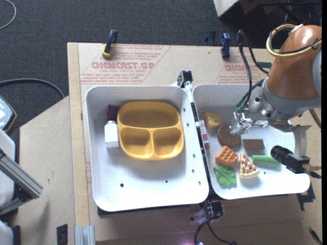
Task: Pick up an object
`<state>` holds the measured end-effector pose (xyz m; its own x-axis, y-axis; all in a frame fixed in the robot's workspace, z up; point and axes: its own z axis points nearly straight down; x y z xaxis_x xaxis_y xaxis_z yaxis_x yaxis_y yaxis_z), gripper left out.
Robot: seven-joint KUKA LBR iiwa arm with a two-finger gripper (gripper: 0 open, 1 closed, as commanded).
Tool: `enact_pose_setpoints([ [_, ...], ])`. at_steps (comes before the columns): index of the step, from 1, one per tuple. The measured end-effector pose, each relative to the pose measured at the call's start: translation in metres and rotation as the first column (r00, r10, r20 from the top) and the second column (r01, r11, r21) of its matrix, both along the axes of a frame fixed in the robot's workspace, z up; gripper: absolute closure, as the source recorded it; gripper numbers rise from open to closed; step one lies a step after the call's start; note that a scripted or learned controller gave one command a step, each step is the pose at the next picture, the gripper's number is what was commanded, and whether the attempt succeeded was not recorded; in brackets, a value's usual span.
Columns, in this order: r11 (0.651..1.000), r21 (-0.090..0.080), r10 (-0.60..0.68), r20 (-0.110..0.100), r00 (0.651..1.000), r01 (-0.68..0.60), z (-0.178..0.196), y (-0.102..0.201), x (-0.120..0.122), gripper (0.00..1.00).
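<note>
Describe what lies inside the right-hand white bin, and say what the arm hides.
The right bin holds a brown cookie, waffle, pizza slice, green leaf and brown square. The arm covers its far corner.

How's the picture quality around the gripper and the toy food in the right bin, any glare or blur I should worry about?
Camera view: lighting is even and soft, with no harsh glare on the white right bin. The gripper looks slightly smeared, so its fingers are hard to read. The round brown piece and waffle are soft but recognisable. Faint shadows sit under the yellow tray.
</note>
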<state>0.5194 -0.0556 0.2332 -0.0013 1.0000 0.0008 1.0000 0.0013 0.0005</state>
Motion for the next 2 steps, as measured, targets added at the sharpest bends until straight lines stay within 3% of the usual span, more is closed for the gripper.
enact_pose_setpoints([
  [1,1.0,-0.001,0.0,0.002,1.0,0.0,-0.0036,0.0015,0.0147,1.0],
  [2,1.0,0.0,-0.002,-0.001,1.0,0.002,0.0018,0.0019,0.0061,1.0],
])
